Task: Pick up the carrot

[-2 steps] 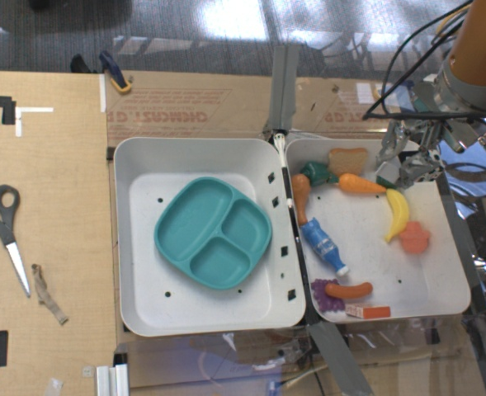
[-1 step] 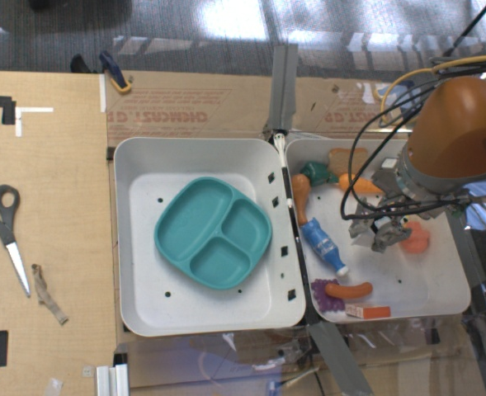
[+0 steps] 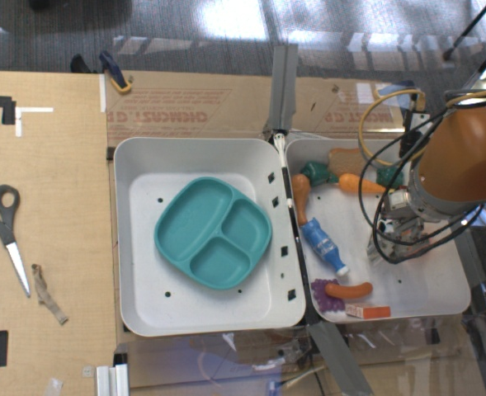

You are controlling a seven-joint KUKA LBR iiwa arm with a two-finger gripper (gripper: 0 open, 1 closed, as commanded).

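- Hovering over the right bin (image 3: 441, 304): grey arm (image 3: 465, 159) with orange band, reaching in from the right, wrist low over the bin's right half.
- Left bin (image 3: 135, 304) bears a teal divided plate (image 3: 214, 231); not relevant to the task.
- Gripper (image 3: 395, 236) sits under the wrist amid cables; cannot tell whether it is apart or together, and nothing is seen in it.
- Carrot (image 3: 358, 183): orange, tapered, lying flat near the back wall of the right bin, just beside the wrist and up-left of the gripper. Not lifted.
- Second orange piece (image 3: 300, 195) lies along the bin's left wall with a green leafy bit (image 3: 315, 172) at its top; it could also be read as a carrot, hard to tell.
- Blue bottle (image 3: 323, 248), orange sausage (image 3: 350, 289) and purple grapes (image 3: 327, 297) lie mid to front.
- Step, judged: approach, grasp not yet made.
- Next move calls for shifting toward the back wall, lining up across the carrot's narrow width, then descending; the wall close by leaves little room.
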